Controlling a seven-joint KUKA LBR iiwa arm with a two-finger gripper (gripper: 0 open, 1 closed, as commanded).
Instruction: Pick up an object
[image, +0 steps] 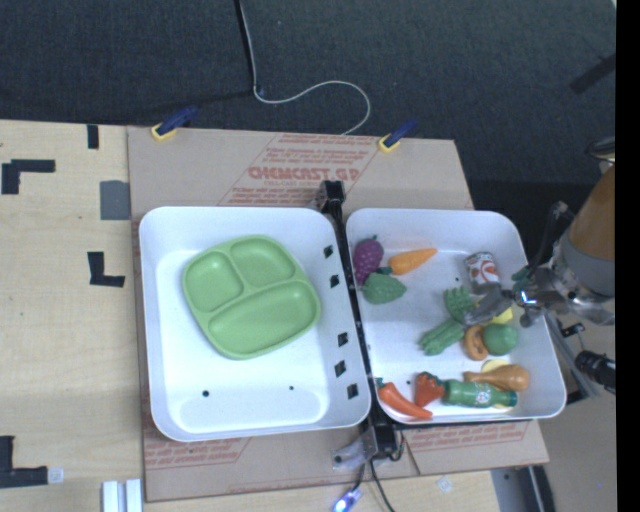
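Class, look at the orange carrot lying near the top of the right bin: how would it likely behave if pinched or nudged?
The carrot looks like smooth moulded plastic, so probably stiff, light and a little slippery. Its tapered, rounded body may roll or pivot if nudged. It lies apart from the purple grapes, leaving room around it.

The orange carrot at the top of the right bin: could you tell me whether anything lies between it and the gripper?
Yes. The gripper sits at the right bin's right side, over the green and yellow toys. Between it and the carrot stands the small red-and-white can; the carrot's own surroundings are otherwise bare bin floor.
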